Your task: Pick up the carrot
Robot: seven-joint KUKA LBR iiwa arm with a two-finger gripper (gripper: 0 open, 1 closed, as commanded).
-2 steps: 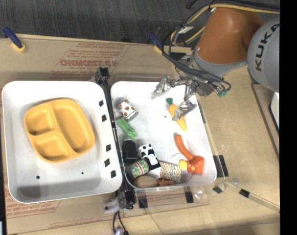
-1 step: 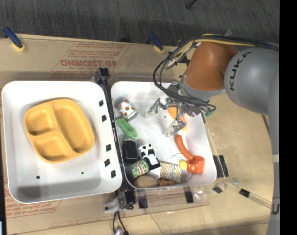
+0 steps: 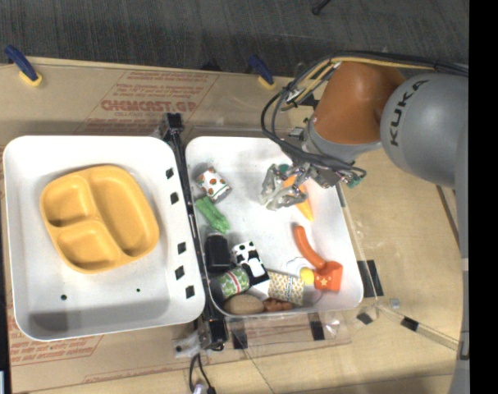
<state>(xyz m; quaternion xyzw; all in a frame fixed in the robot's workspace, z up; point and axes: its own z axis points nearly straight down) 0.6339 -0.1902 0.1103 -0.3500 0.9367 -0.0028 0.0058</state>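
Note:
The carrot [image 3: 305,209] is a small orange cone in the right bin [image 3: 340,220], near its right wall, with the pointed end toward the front. Its thick end runs up under my gripper [image 3: 283,185], which hangs low over the back half of that bin. A bit of orange shows within the gripper's metal parts. The grey arm with its orange band [image 3: 353,101] reaches in from the back right.
The right bin also holds a small can [image 3: 212,183], a green piece [image 3: 212,216], a black-and-white toy [image 3: 250,258], an orange-handled toy [image 3: 312,259], and cups and brown items along the front wall [image 3: 265,298]. A yellow divided plate [image 3: 99,216] lies in the left bin [image 3: 19,245].

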